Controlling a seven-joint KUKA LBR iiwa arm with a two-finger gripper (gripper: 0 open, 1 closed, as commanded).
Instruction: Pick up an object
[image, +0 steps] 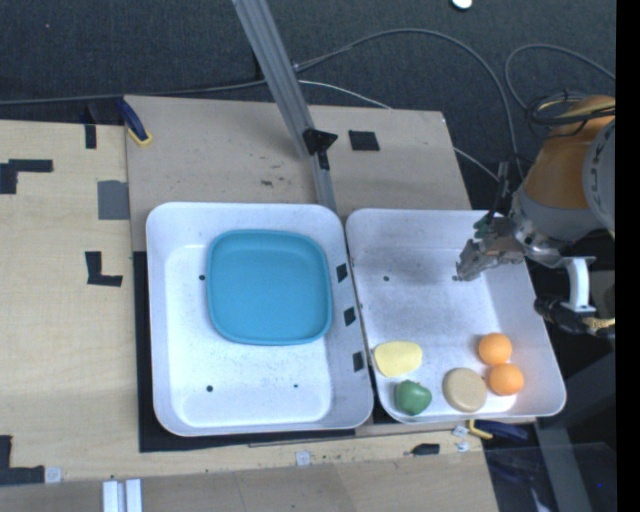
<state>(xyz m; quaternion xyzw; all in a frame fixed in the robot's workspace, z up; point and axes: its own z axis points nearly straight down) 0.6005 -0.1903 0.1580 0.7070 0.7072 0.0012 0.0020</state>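
My gripper hangs over the upper right part of the right bin, with nothing visible between its fingers. Well below it, along the bin's near edge, lie a yellow piece, a green piece, a beige round piece and two orange balls. The gripper stands apart from all of them, above bare bin floor.
The left bin holds a blue square plate. A grey metal pole slants across the bench behind the bins. Cables trail behind the right bin near the arm's orange band.
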